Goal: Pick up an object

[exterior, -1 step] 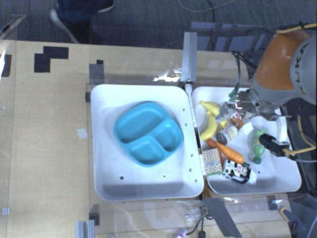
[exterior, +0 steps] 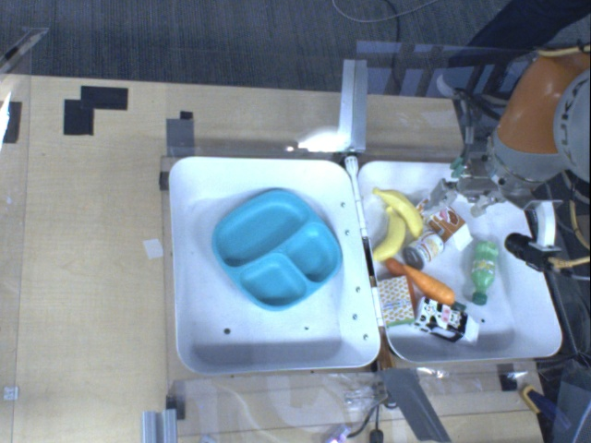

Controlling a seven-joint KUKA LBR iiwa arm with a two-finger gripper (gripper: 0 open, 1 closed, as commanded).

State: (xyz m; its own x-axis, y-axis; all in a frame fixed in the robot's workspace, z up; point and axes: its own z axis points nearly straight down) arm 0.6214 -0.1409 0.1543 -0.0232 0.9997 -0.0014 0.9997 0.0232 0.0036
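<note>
Jaws (exterior: 459,189) over right bin (exterior: 536,335) (wood bench (exterior: 83,275), carpet (exterior: 185,26)).

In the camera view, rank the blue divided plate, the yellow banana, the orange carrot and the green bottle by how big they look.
1. Blue divided plastic plate, clearly largest.
2. Yellow banana.
3. Orange carrot and small green bottle: too alike to rank; other items partly cover the carrot.
</note>
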